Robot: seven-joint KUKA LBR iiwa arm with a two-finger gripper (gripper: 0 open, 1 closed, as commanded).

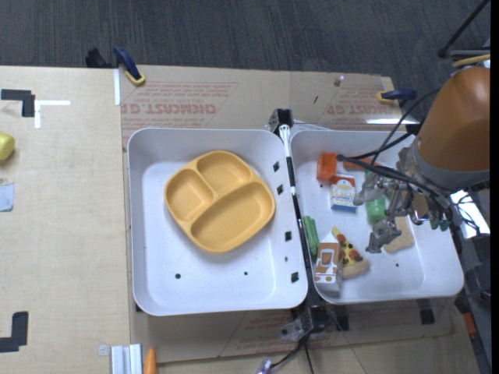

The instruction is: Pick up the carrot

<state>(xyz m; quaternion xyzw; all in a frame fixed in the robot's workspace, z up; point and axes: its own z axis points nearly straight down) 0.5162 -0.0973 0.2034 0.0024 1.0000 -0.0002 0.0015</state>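
A: Left bin (148, 232) carries the yellow divided plate (220, 201). Right bin (437, 279) holds the clutter: green piece (311, 234) at its left wall, carrot (327, 167) in the upper left part, small box (342, 193) just below it.

B: Risk?

A: The box lies touching or nearly touching the carrot; a descent could nudge either and miss.

B: Arm pose?

A: Wrist hangs over the bin's right half, gripper (380, 236) pointing down, well apart from the carrot. Jaw state: cannot tell.

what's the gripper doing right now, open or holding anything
gripper: low over the right bin, among the toy food; open or shut cannot be told, and nothing is visibly held.
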